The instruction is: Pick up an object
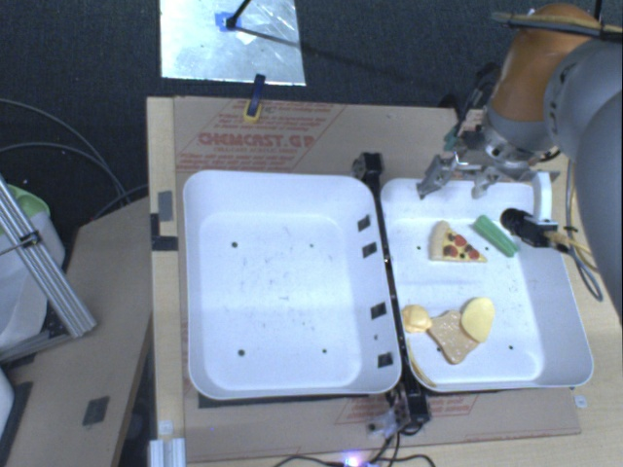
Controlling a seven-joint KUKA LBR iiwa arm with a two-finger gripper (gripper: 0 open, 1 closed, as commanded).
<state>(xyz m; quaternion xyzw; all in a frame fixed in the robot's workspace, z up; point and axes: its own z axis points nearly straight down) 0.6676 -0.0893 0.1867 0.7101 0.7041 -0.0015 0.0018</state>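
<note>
**Tool open above right bin, nothing held**

Arm (560, 76) comes in from the right, grey with the orange band up top. Tool (456, 176) sits over the far edge of the right bin (560, 358), fingers (433, 178) spread apart, nothing between them

Right bin contents, all lying flat on the bin floor:
- pizza slice (454, 244), yellow with red spots, mid-bin, nearest item to the tool but clear of it
- green piece (494, 234), just beside the pizza slice on its right, tilted
- small yellow lump (417, 318), near the divider side, toward the front
- tan bread-like slice (451, 337), just beside the lump; can't tell if they touch
- pale yellow round piece (478, 319), overlapping the tan slice's right corner

Front cluster of three is well apart from the tool. Pizza and green piece sit between the cluster and the tool

Left bin (209, 358) sits side by side with the right one, rims meeting at the black clips (370, 251) along the centre. Both rest on a cardboard sheet (292, 129) on the tabletop (107, 261). A black part with a cable (531, 228) hangs off the wrist over the bin's right side
</note>
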